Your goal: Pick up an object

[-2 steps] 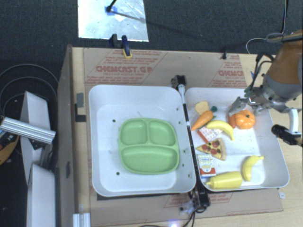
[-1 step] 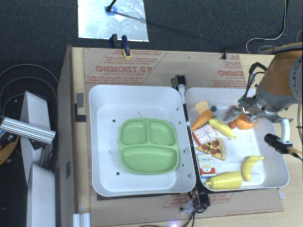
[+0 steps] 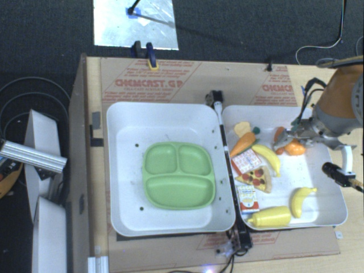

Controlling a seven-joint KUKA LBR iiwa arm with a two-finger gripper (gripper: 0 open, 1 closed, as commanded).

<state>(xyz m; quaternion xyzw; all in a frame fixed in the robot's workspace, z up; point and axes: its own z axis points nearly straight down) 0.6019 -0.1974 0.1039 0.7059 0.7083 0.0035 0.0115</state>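
The right bin holds several toy foods. An orange carrot lies at its left, with a yellow banana and a pizza slice below it. A small yellow banana and a yellow bottle-like piece lie near the front wall. A round orange fruit sits at the upper right, beside a brown piece. My gripper reaches in from the right, low in the bin, right over the orange fruit and touching or nearly touching it.
The left bin carries a green divided plate. A printed card and a small packet lie by the wall between the bins. A beige piece sits at the right bin's back left.
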